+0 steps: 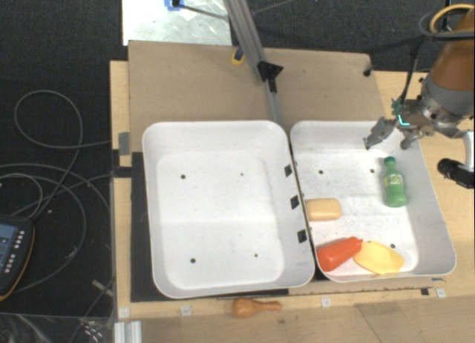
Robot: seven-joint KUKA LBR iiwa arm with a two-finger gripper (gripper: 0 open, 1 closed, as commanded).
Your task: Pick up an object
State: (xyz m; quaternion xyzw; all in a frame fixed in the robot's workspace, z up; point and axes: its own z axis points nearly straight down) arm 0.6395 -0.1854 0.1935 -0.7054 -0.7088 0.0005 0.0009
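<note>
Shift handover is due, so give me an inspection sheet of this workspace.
Surface: wooden bench bearing two white bins, left bin and right bin.
Job's things: in the right bin, green bottle, tan block, red object touching a yellow object.
Clutter: small brown object on the bench's front edge.
Gripper: gripper open, holding nothing, above the right bin's far corner.
Cables: loose loops on the dark floor, left.
Surroundings: handheld controller, slanted metal pole.

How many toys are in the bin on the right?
4. A green bottle lies near the far right side, a tan block by the left wall, and an orange-red piece touching a yellow piece at the near edge. None look hidden.
</note>
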